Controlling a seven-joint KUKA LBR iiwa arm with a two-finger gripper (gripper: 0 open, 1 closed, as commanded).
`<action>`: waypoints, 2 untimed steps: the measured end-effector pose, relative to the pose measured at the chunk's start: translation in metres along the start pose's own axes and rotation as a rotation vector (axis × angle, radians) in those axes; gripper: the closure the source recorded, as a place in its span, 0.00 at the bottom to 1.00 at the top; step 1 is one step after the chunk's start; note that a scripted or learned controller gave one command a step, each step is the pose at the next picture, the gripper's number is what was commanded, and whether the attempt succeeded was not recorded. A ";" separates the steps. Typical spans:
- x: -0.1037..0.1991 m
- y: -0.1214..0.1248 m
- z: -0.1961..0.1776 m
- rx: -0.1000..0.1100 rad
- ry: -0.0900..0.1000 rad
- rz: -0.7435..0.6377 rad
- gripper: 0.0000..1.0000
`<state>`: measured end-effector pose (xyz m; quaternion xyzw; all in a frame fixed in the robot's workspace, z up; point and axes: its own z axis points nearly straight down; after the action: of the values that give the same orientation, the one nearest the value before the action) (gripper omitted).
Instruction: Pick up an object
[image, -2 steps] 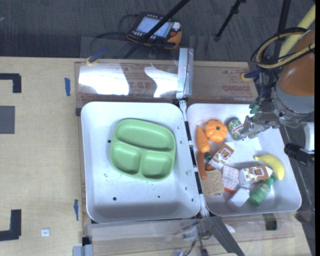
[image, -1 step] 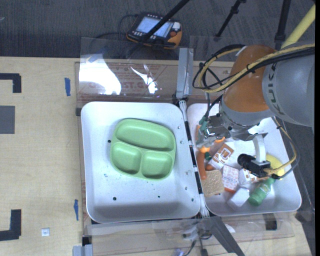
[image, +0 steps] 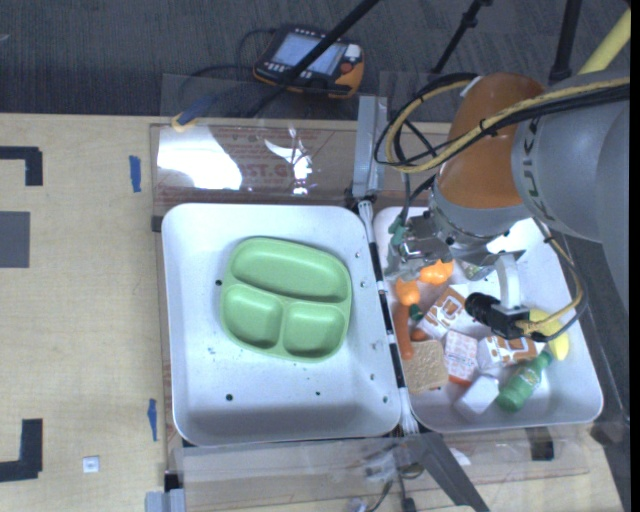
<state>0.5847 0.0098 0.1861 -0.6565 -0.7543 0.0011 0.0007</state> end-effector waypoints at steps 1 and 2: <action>-0.055 -0.055 -0.157 0.000 -0.001 -0.111 1.00; -0.055 -0.055 -0.157 0.000 -0.001 -0.111 0.00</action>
<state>0.5378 -0.0523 0.3436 -0.6137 -0.7896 0.0014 0.0003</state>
